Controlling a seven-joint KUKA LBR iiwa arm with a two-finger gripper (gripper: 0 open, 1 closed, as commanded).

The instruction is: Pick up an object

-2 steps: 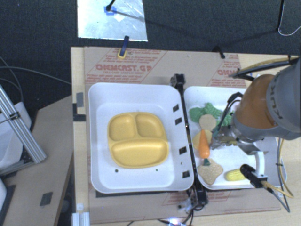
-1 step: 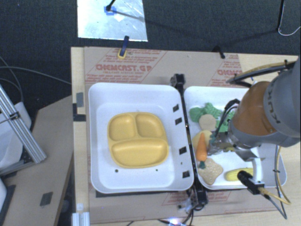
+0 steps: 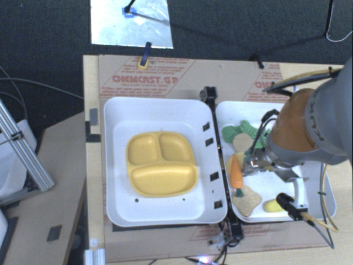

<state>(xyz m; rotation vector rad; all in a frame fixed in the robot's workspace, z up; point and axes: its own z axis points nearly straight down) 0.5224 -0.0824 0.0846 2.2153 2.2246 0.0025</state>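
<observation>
The grey arm's bulk hides much of the right white bin (image 3: 331, 195), and the gripper (image 3: 251, 163) sits just beside the orange carrot-shaped toy (image 3: 236, 171) (grip state: I cannot tell). Red "CHEMCAST GP" lettering (image 3: 144, 79) crosses the brown protective sheet.

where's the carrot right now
The carrot lies in the right bin, near its left wall, with a green toy above it and a tan bread-shaped piece just below.
</observation>
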